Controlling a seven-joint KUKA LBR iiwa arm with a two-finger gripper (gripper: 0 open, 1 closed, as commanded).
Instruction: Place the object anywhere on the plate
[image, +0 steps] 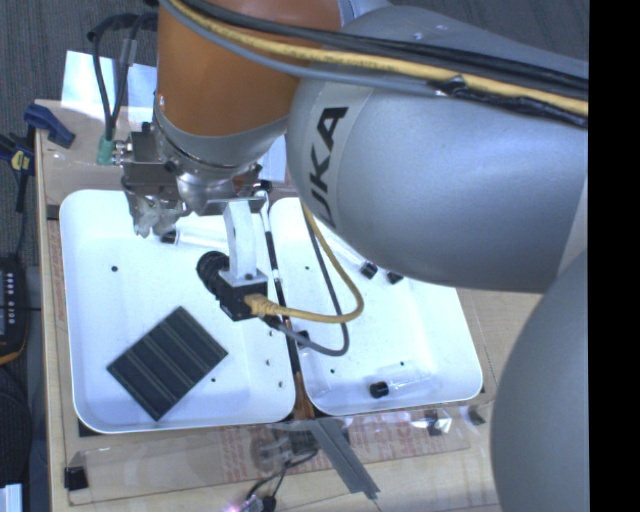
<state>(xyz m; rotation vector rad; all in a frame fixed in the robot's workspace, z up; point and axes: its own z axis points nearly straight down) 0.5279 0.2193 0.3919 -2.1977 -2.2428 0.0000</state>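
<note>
A dark grey ribbed square plate (165, 362) lies flat in the lower left of the left bin (85, 300). My gripper (152, 218) hangs over that bin's upper left corner, well above and behind the plate, and the wrist body hides much of it. A small clear tube with a black cap (398, 385) lies near the front edge of the right bin (450, 345), far from the gripper. A small pale piece (176, 237) shows right beside the gripper tip; what it is stays unclear.
The big grey arm with its orange band (230, 70) covers the upper right of the view and much of the right bin. A black block with a yellow cable (240, 295) hangs over the seam between the bins. Another small dark bit (369, 270) lies in the right bin.
</note>
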